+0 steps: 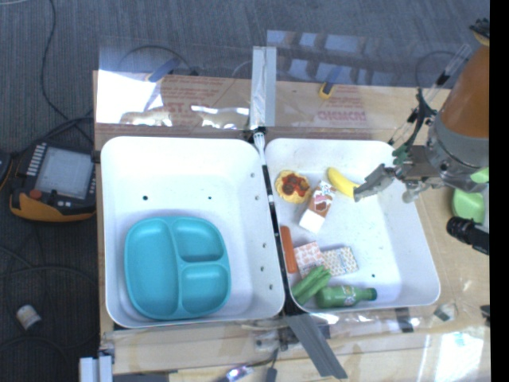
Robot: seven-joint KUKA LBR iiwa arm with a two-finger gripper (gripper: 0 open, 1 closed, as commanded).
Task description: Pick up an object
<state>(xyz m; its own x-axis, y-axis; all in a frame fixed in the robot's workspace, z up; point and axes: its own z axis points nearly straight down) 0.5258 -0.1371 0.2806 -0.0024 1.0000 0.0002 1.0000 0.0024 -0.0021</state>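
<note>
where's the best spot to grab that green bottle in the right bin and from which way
Probably from above, on the mid-body of the green plastic bottle. It lies on its side near the right white bin's front wall, cap pointing right. Fingers should straddle its width; the green cucumber-like piece crowds its left end.

**Obscured and cut-off items**

Arm: cropped by right edge, upper links out of frame. Gripper: fingers too blurred to judge. Green object right of right bin: partly behind wrist, identity unclear. Green bottle label: illegible. Small carton print: too small to read. Handheld device, far left: screen unreadable.
</note>
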